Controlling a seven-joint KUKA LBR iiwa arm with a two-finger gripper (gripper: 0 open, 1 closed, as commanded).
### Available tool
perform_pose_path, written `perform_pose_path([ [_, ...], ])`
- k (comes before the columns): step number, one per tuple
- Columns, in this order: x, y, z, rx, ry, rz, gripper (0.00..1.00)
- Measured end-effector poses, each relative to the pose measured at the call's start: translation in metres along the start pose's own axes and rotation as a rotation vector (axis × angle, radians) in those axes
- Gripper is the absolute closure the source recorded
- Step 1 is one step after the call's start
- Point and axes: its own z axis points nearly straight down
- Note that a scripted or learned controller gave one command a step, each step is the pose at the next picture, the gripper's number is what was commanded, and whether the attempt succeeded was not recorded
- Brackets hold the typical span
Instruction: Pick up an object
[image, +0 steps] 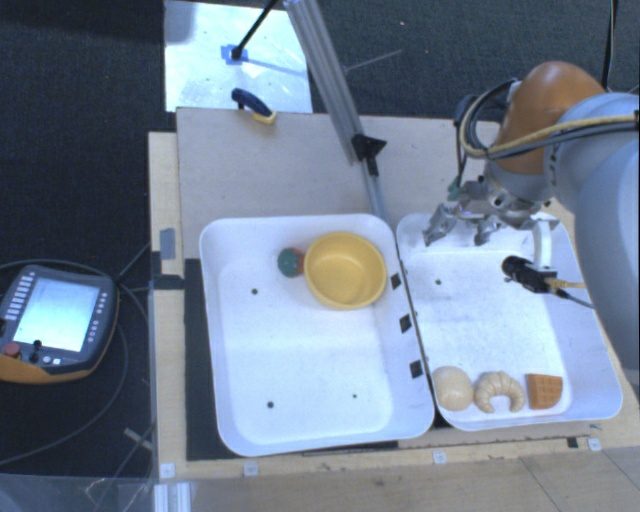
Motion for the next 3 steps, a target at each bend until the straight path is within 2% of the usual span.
perform_pose_path([
  [1,0.0,0.002,-0.014,-0.007,-0.001,-0.001,1.0],
  [2,0.004,-0.001,-0.058,-0.008,-0.001,-0.001,1.0],
  [3,0.004,0.0,-0.082,-0.007,0.0,-0.001,1.0],
])
